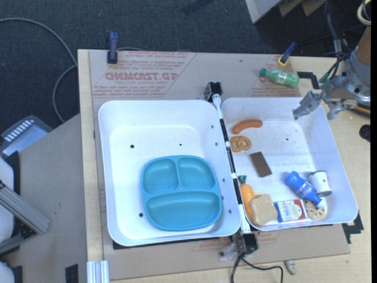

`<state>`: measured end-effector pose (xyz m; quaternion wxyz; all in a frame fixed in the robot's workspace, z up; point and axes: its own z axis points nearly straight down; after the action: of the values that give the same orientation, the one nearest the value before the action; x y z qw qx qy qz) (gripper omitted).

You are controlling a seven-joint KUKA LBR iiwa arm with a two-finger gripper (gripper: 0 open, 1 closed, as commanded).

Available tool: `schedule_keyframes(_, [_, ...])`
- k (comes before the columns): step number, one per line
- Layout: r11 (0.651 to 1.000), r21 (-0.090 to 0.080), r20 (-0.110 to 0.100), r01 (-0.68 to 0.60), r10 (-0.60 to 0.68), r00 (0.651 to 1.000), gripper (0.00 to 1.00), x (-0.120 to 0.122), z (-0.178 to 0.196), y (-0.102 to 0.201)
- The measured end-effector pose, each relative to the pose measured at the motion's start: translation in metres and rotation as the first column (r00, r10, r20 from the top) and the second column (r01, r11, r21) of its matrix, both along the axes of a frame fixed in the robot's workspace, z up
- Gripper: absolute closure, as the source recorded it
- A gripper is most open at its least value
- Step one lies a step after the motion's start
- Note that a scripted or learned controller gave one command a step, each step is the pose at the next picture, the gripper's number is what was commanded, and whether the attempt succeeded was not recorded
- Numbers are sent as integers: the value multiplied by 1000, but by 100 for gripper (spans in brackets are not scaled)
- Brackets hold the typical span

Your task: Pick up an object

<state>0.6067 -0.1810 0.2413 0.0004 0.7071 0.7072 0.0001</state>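
Observation:
My gripper [321, 107] hangs over the far right corner of the right bin [330, 140], fingers spread and nothing between them. Below it the bin holds an orange sausage [246, 125], a pretzel [240, 143] and a brown rectangular block [260, 164]. Toward the front lie a blue bottle [303, 187], a small white can [320, 183], a carrot [247, 192], a slice of bread [263, 210] and a small printed carton [289, 210]. All of these rest on the bin floor, well apart from the gripper.
The left bin [118, 128] holds a blue divided plate [181, 191]. A green bottle [279, 76] lies on the bench behind the right bin, near a blue clip [287, 53]. A blue clamp [112, 47] stands at the bench's far left edge.

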Motion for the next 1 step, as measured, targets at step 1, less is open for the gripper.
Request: schedule_keyframes(1, [1000, 2, -4, 0, 0, 1000, 0, -43, -127, 48])
